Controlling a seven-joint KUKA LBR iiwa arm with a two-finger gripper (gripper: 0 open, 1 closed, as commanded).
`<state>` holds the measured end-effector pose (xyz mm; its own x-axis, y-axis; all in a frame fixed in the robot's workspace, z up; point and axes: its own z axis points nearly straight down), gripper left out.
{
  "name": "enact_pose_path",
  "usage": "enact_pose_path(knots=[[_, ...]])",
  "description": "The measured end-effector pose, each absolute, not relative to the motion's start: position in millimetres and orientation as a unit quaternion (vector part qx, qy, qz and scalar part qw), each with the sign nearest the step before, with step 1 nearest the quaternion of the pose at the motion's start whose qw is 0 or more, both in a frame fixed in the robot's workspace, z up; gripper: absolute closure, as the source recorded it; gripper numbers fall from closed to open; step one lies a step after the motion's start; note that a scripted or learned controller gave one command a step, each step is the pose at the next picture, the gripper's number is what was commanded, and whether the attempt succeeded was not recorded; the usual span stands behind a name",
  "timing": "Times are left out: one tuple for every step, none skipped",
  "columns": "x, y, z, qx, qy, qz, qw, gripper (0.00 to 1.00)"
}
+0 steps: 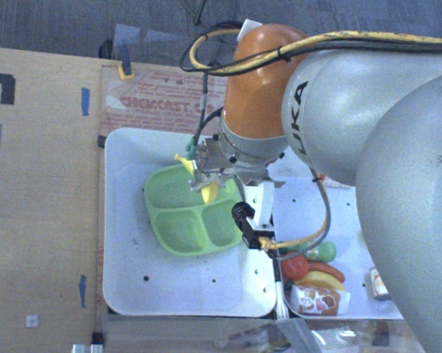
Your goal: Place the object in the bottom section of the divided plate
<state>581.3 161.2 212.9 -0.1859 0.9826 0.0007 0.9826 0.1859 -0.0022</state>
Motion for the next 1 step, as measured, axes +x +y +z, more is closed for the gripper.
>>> enact_pose_path(knots=[[581.4,160.9,213.0,-0.638,-0.77,0.0005,0.001,0.0]])
